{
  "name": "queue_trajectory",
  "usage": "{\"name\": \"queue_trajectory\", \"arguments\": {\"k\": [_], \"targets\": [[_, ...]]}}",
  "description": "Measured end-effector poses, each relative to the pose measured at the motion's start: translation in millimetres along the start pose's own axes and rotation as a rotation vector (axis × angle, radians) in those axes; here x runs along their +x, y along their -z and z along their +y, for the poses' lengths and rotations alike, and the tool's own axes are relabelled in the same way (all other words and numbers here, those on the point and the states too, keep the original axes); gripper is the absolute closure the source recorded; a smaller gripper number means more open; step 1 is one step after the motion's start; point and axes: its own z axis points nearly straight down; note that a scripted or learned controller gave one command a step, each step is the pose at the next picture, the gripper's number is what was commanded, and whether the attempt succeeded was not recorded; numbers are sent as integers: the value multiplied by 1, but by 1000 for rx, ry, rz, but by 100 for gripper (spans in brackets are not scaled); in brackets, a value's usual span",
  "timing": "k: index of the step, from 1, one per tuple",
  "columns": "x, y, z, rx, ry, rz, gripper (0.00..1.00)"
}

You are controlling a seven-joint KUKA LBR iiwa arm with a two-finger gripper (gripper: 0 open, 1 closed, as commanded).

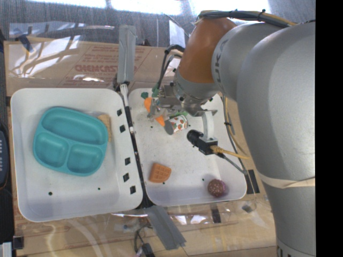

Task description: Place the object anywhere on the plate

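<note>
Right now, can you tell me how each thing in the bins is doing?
Teal plate: lying flat in the left bin, no toy on it.
Waffle toy: lying loose in the right bin, near the divider.
Dark red ball: resting near the right bin's front corner.
Spotted toy: sitting under the gripper with small orange pieces; held or not, hard to tell.

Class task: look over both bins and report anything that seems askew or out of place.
One oddity: a tan item is wedged beside the teal plate, half under its right rim, rather than lying in a compartment. Nothing looks spilled or damaged.
</note>
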Motion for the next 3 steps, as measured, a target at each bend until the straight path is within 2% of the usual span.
{"name": "queue_trajectory", "arguments": {"k": [1,2,3], "targets": [[69,-1,-53,2,2,0,100],[121,-2,-86,3,2,-1,100],[173,45,-63,-2,1,0,100]]}}
